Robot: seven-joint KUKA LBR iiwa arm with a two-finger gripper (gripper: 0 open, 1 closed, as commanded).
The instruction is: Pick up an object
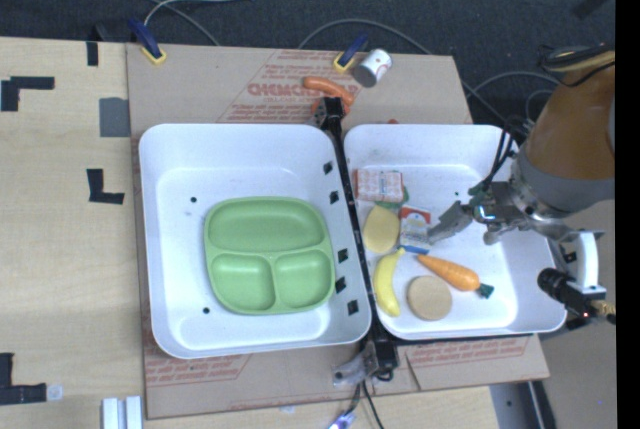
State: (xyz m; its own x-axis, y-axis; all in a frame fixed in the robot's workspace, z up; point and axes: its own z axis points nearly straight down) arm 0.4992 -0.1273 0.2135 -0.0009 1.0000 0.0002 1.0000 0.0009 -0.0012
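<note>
Two bins [160,152], jaws [450,222] above carrot [450,271] (right bin crowded).

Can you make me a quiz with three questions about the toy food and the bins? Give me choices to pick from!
1. Where is the green tray?
A. in the left bin
B. in the right bin
C. on the floor

2. What colour is the carrot?
A. purple
B. orange
C. white

3. How is the banana placed?
A. lying flat in the bin
B. standing on end
C. on top of the green tray

Answers:
1. A, the green tray sits in the left bin.
2. B, the carrot is orange with a dark green tip.
3. A, the banana lies flat on the floor of the right bin, beside the round biscuit.

The end effector hovers over the right bin.
</note>
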